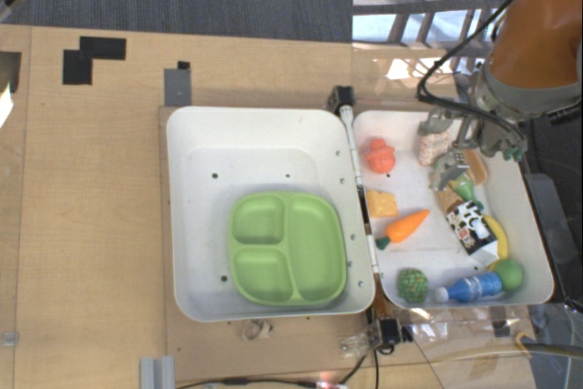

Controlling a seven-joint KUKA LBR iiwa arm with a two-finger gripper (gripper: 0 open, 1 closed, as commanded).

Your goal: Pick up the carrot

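The carrot (405,226) is orange with a green stalk end pointing to the lower left. It lies flat near the middle of the right bin (539,269), just right of the wall between the bins. My gripper (452,168) hangs over the upper right part of that bin, up and to the right of the carrot and well apart from it. Nothing shows in its grasp. The grey arm with its orange band (539,14) comes in from the upper right.
Around the carrot lie a yellow wedge (382,203), a red lumpy fruit (379,156), a black-and-white carton (467,226), a banana (496,237), a green ball (510,274), a blue bottle (474,288) and a knobbly green vegetable (412,284). The left bin (196,150) holds a green divided plate (288,248).
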